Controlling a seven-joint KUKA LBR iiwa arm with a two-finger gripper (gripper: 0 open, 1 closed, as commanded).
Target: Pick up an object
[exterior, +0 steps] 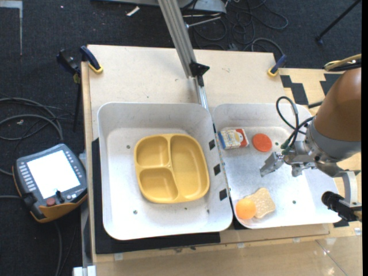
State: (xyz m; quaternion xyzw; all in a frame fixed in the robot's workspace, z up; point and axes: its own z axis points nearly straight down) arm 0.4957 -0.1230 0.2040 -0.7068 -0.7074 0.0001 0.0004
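The arm [339, 119] hangs over the right bin [305, 209], its gripper [270, 167] low above bare floor, and I cannot tell how it is set. In the left bin [115, 131] lies a yellow tray [171, 167]. The slice of bread [264, 202] by the near wall, touching an orange [245, 209], looks light and stiff, best pinched across its edges; the small carton [233, 138] and red disc [262, 142] at the far wall leave open room between.

Yellow tray [171, 168] glossy smooth plastic; white bins [115, 125] matt, speckled; bench [144, 73] pale wood.
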